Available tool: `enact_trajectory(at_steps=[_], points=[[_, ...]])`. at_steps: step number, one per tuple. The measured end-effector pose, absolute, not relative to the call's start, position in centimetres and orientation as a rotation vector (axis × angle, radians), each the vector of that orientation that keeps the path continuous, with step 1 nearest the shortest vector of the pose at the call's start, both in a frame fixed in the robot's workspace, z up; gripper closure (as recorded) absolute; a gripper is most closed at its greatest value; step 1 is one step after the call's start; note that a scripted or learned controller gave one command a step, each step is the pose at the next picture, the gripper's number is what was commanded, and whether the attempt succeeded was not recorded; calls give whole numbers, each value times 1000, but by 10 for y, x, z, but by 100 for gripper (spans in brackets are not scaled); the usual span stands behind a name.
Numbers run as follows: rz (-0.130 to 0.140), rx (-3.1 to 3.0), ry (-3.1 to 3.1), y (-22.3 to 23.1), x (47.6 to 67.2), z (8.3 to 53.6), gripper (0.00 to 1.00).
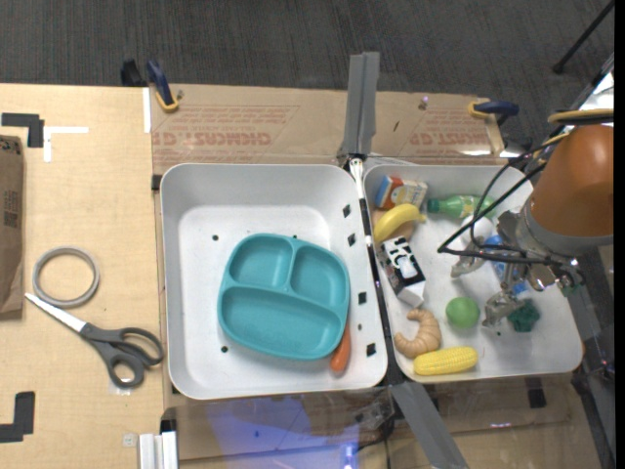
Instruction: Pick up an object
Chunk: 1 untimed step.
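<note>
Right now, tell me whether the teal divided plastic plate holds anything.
Empty: the teal divided plastic plate shows three bare compartments; an orange carrot lies beside its rim.

Small dark-green object [524, 319] on right bin's floor, near its right wall

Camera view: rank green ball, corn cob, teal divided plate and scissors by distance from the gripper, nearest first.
From the gripper, low in the right bin:
1. Green ball, right bin, just to the gripper's image-left.
2. Corn cob, right bin's front edge.
3. Teal divided plate, centre of the left bin.
4. Scissors, on the bench at image-left of both bins.
</note>
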<state>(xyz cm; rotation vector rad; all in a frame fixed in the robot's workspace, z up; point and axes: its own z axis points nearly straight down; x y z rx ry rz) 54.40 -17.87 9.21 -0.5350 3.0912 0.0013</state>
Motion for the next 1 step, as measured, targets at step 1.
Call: enact_trajectory(at_steps=[1], points=[[0, -734, 3053, -156, 492, 92, 0]])
